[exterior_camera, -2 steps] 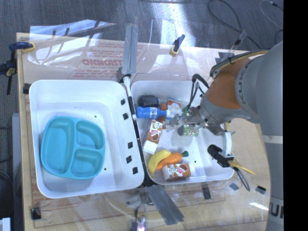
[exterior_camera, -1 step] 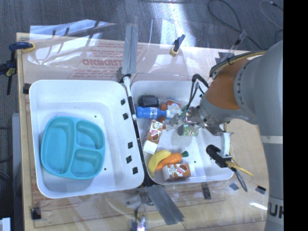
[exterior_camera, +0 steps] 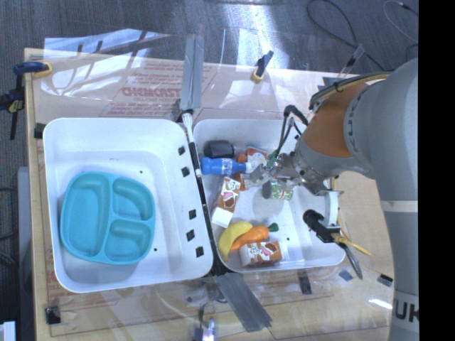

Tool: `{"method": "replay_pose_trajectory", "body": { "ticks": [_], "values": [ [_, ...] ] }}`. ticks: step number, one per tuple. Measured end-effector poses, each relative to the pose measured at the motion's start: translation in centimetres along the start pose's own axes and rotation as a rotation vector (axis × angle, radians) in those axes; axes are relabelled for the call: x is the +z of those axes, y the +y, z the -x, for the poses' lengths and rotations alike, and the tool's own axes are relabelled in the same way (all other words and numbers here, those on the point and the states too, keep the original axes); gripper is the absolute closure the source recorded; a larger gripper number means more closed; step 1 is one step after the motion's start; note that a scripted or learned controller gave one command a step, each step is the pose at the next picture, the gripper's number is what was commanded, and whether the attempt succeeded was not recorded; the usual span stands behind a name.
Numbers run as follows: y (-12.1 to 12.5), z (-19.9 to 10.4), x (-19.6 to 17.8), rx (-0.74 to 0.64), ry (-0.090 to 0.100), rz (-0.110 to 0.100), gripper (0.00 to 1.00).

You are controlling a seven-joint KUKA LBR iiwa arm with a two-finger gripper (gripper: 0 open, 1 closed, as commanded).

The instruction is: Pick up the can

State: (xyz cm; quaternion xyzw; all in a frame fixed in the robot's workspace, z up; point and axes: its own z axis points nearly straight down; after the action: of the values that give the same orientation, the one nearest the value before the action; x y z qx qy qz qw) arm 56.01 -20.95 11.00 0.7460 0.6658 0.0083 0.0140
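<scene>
The pincer [exterior_camera: 274,175] hangs low over the middle of the right bin [exterior_camera: 284,267], at the end of the big grey arm [exterior_camera: 377,126] that comes in from the right. I cannot tell if the pincer is spread or pressed together, because the arm's own parts hide it. Right under it, touching or almost touching, is a small round thing that looks like the can [exterior_camera: 279,190]. It is silver-grey with some green on it, and only part of it can be seen. Just up and left of the pincer lies a red and white packet [exterior_camera: 256,155]. Next to that is a blue bottle [exterior_camera: 222,166] on its side, and above the bottle sits a black thing [exterior_camera: 219,148] near the bin's top left corner. Below the bottle is a brown and white carton [exterior_camera: 229,194], then a little white block [exterior_camera: 222,217]. Nearer the front wall are a yellow banana [exterior_camera: 233,237], an orange carrot [exterior_camera: 254,234] lying against it, and a small box [exterior_camera: 261,252] just beside the carrot. All of these lie to the left of the can or in front of it, and none lies on top of it. The left bin [exterior_camera: 106,137] holds a light blue plate [exterior_camera: 92,212] with three parts. Both bins sit side by side on a pale bench [exterior_camera: 92,84] under a clear sheet with red letters. The floor [exterior_camera: 106,6] is dark grey, with black cables [exterior_camera: 334,13] lying on it.
</scene>
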Motion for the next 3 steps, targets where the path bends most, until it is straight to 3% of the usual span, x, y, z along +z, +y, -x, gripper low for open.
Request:
{"method": "replay_pose_trajectory", "body": {
  "ticks": [2,3],
  "values": [
    [-0.8,0.1,0.0,-0.057,-0.003,0.002,0.0],
    [-4.8,-1.3,1.0,0.008,0.007,-0.037,0.0]
  ]
}}
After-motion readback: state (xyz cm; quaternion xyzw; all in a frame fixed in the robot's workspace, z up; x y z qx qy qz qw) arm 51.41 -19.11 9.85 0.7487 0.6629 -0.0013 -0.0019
